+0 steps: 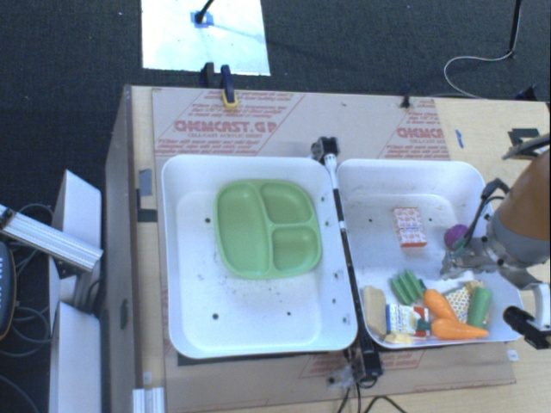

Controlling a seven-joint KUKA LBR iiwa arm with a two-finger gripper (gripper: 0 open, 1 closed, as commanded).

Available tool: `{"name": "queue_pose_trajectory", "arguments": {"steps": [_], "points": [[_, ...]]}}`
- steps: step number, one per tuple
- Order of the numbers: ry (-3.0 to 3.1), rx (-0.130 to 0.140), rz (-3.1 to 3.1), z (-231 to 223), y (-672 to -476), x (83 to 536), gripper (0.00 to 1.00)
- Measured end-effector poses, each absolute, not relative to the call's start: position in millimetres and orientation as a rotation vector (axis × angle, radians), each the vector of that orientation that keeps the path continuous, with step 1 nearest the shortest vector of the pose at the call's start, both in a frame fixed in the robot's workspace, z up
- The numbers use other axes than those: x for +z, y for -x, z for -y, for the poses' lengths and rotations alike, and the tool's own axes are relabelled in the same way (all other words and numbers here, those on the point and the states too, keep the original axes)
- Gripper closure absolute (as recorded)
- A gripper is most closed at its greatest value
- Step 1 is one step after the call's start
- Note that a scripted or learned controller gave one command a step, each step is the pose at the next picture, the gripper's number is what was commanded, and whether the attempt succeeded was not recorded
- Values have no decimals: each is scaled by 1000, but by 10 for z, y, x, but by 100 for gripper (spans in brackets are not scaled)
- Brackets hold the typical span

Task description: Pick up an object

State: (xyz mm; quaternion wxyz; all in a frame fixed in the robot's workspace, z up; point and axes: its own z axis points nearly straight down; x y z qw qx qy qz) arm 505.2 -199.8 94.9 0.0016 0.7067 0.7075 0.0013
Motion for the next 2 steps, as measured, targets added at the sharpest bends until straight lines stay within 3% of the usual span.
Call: {"name": "queue_pose_trajectory", "arguments": {"steps": [1, 2], "points": [[-2218, 4, -2221, 1998, -5051, 948, 0], [-2216, 1, -2224, 2062, -5533, 844, 0]]}}
